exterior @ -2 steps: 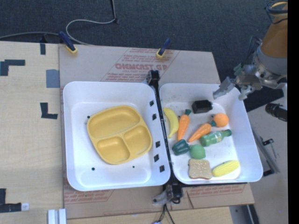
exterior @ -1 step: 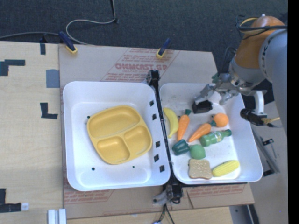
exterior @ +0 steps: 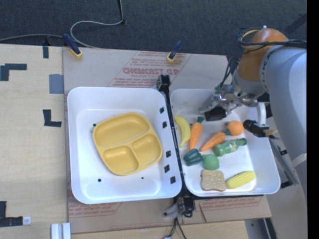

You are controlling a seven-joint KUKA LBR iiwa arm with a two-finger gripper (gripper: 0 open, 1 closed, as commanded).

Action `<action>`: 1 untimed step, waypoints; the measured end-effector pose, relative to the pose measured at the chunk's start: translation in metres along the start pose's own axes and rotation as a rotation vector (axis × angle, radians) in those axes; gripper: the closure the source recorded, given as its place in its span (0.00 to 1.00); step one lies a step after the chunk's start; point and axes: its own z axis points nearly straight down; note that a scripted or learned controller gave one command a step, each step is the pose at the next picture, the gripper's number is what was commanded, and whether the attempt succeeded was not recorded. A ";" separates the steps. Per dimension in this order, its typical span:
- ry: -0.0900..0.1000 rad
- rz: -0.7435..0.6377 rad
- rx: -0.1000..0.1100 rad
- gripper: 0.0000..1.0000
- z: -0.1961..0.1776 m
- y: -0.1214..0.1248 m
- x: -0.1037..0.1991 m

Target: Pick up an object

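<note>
The right bin (exterior: pixel 264 183) holds several toy foods: a banana (exterior: pixel 183 129), two carrots (exterior: pixel 195 135) (exterior: pixel 213 140), an orange (exterior: pixel 235 128), a green bottle (exterior: pixel 230 146), a green pepper (exterior: pixel 192 157), a green ball (exterior: pixel 211 162), a bread slice (exterior: pixel 214 180) and a corn cob (exterior: pixel 240 179). My gripper (exterior: pixel 215 113) hangs over the far part of this bin, just beyond the carrots and left of the orange. Nothing visibly sits in it.
The left bin (exterior: pixel 79 183) holds a yellow divided plate (exterior: pixel 128 142). The grey arm (exterior: pixel 279 73) with its orange band covers the right bin's far right corner. Black clips run along the rim between the bins. Cables lie beyond the bench.
</note>
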 end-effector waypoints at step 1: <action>-0.002 -0.001 0.000 1.00 -0.010 0.000 0.000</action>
